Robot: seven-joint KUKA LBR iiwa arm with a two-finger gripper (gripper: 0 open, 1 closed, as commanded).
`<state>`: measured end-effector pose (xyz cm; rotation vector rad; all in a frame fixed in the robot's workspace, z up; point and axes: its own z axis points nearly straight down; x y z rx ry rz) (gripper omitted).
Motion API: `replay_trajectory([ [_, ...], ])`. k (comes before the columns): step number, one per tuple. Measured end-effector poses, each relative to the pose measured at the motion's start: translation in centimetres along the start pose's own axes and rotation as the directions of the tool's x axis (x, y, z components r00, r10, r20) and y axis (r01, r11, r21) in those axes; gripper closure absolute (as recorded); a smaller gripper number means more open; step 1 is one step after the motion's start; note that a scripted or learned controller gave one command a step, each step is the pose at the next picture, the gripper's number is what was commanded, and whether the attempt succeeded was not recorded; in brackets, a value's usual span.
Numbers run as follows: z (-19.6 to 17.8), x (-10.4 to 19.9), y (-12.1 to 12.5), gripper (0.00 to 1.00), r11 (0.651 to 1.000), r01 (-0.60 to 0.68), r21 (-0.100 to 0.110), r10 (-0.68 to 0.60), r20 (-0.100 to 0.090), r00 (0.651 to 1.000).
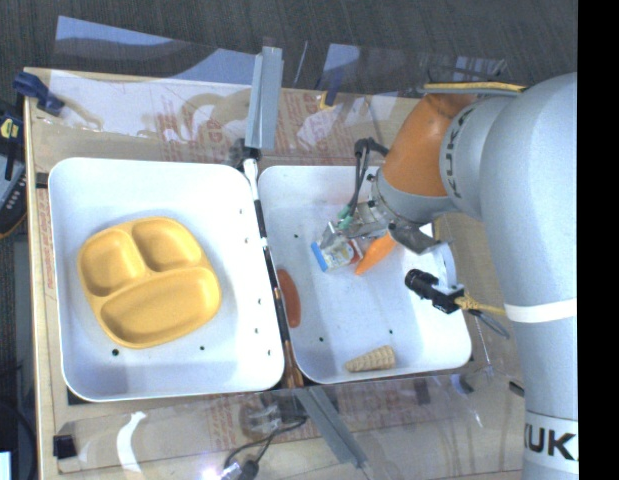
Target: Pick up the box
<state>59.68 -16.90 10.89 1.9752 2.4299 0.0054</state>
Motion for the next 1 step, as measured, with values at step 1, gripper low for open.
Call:
replay_trajectory([
  [1, -10.68, 6.38, -3.41, 1.0, 0.96, 0.279, 0.007, -0.279, -0.007, 0.96],
])
